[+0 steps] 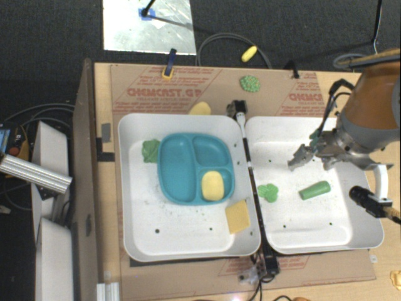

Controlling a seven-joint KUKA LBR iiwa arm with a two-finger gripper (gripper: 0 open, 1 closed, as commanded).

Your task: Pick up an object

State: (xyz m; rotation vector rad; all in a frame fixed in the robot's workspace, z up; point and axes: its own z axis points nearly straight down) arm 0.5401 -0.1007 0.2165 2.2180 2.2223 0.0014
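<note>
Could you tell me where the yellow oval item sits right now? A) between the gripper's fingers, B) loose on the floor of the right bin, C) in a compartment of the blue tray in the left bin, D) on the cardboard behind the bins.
C: the yellow oval item lies in the lower right compartment of the blue tray, which sits in the left bin.
</note>
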